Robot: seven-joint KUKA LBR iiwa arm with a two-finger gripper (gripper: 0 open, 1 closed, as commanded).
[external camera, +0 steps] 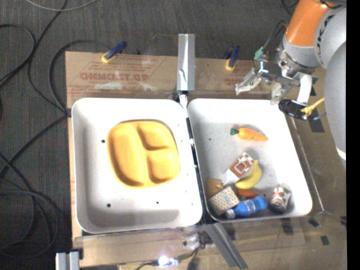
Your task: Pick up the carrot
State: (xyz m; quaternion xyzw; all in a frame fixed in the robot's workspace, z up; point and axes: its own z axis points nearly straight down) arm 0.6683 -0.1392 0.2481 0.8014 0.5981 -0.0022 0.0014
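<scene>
Glossy white plastic bins (pixel 84 167), matt cardboard (pixel 129 75)

A robotics lab, grey carpet floor (pixel 112 16) strewn with loose cables (pixel 39 1), cardboard sheet (pixel 129 75) clamped on the worktop, two white bins (pixel 84 151), KUKA arm (pixel 312 24) overhead

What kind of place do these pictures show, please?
Probably a robotics lab bench, not a kitchen: two white bins clamped on cardboard, toy food such as a carrot, a robot hand above, and loose cables on the floor.
</scene>
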